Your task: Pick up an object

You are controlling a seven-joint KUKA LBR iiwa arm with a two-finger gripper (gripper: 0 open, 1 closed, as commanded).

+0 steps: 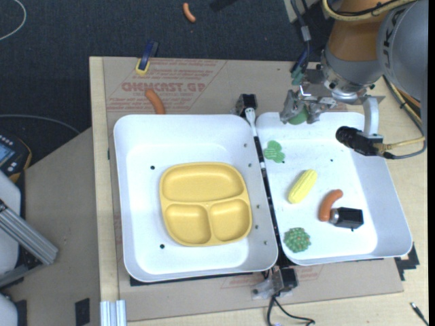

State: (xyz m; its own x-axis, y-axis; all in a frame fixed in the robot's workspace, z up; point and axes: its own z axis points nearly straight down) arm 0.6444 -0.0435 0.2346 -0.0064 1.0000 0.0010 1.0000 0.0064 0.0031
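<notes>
My gripper hangs over the far left corner of the right bin. A small green object shows between its fingers, so it is shut on that piece, raised a little above the bin floor. Below it in the right bin lie a green leafy toy, a yellow corn cob, an orange sausage touching a black block, and a green broccoli head near the front edge.
The left bin holds a yellow divided plate. Behind it, an orange sausage and a blue and yellow clip rest on the cardboard. A black fitting juts from the arm over the right bin's far side.
</notes>
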